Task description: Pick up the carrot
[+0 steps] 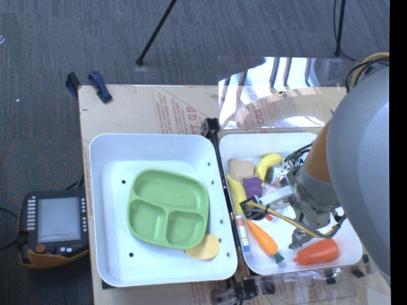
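In the right bin (pixel 356 250), near its front-left, we see the carrot (pixel 262 235): slim, orange, green tip toward the front, lying slanted. The gripper (pixel 299 237) hangs just right of it, not touching; we can't tell its grip state, since arm (pixel 356 151) bulk and blur hide the tips.

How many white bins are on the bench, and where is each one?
2. The left bin holds a green plate. The right bin holds the carrot under the arm.
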You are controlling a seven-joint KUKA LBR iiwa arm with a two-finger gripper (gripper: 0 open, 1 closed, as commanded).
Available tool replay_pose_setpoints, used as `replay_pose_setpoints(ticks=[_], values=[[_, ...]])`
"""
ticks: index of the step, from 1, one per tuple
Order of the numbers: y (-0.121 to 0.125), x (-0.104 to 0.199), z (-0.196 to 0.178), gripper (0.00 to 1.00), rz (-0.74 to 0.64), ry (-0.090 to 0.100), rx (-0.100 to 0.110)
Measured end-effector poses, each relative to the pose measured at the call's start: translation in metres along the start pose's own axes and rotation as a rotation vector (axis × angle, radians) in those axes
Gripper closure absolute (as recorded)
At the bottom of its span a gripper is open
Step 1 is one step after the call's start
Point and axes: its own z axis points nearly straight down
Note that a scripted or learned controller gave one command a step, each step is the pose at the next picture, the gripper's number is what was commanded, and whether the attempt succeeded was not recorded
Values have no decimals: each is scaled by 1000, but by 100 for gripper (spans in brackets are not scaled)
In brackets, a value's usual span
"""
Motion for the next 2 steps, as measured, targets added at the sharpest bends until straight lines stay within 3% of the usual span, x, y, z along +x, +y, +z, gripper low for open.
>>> replay_pose_setpoints(ticks=[1, 2], values=[[-37, 7, 2, 0, -286, -5, 1], [-33, 6, 2, 0, -761, -4, 2]])
